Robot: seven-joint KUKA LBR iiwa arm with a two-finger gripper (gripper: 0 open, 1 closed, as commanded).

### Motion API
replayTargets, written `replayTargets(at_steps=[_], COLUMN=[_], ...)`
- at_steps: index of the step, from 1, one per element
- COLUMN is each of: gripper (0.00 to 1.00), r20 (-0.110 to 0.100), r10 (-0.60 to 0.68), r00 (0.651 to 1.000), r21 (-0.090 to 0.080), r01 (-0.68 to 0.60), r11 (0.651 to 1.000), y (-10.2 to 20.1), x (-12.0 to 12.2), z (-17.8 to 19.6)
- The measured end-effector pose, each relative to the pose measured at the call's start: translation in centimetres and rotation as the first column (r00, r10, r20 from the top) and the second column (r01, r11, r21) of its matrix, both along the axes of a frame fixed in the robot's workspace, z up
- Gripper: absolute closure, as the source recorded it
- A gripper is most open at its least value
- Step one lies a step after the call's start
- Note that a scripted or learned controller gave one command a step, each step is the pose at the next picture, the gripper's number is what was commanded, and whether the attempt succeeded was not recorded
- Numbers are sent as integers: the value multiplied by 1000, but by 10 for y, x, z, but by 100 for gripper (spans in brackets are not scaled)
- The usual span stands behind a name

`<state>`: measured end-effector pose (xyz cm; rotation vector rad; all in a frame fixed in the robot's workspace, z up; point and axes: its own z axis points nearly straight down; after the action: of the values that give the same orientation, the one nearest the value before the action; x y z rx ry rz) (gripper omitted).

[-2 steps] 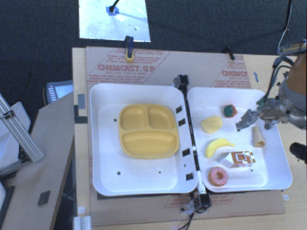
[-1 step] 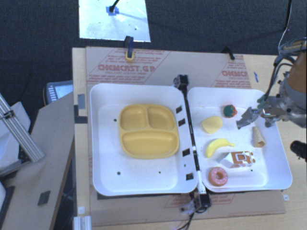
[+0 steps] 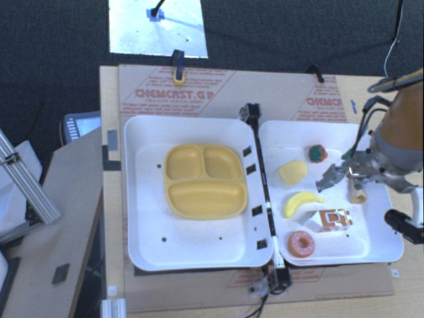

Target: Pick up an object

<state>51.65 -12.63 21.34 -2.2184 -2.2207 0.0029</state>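
Observation:
My gripper (image 3: 344, 183) hangs over the right bin (image 3: 377, 244), near its right side, and is open with nothing between its fingers. One grey finger (image 3: 329, 176) points left toward a yellow lemon-like piece (image 3: 292, 171). A red strawberry with a green top (image 3: 317, 153) lies up and to the left of the gripper. Below the gripper lie a yellow banana (image 3: 301, 203), a white and orange box (image 3: 333, 219) and a pink donut (image 3: 301, 244). A small tan piece (image 3: 358, 195) sits just under the gripper's right side.
The left bin (image 3: 142, 177) holds a yellow divided plate (image 3: 204, 181). A black divider (image 3: 260, 191) runs between the two bins. The grey arm with its orange band (image 3: 401, 121) comes in from the right over the bin's edge.

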Motion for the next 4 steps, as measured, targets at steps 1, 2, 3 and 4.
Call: replayTargets(at_steps=[1,2,3,4], gripper=[0,0,100,100], r20=[0,2,6,9], r10=[0,0,-1,2], r00=[1000,1000,1000,1000], r21=[0,0,-1,-2], r01=[0,0,1,-2], r11=[1000,1000,1000,1000], y=[-3,-9,-9,-9], x=[8,9,10,1], z=[-47,-90,-78,-25])
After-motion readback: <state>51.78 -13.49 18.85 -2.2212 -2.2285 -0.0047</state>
